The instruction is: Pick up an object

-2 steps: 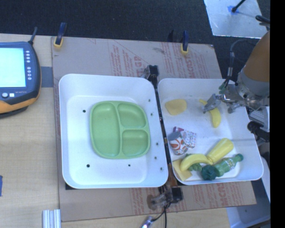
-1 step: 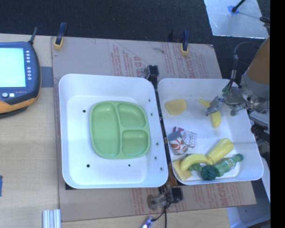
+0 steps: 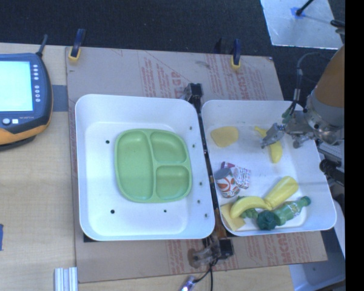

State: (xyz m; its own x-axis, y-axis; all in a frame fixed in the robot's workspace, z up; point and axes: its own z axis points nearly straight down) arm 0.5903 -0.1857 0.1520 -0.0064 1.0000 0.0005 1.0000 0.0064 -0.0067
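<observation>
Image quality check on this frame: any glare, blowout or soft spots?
Camera view: the handheld control pendant's screen is blown out to white; the two shallow white bins run bright with little surface detail; the sectioned green plastic tray reads cleanly; the metal two-finger gripper and the small items below it look soft; a pale sunlit patch lies on the dark floor.

1. One camera is fixed above the bench, looking down at a slant.
2. It stands far enough back to take in both shallow white plastic bins, the left bin (image 3: pixel 85 162) and the right bin (image 3: pixel 318 162), side by side.
3. The grey arm with the orange band (image 3: pixel 329 93) enters at the frame's right.
</observation>
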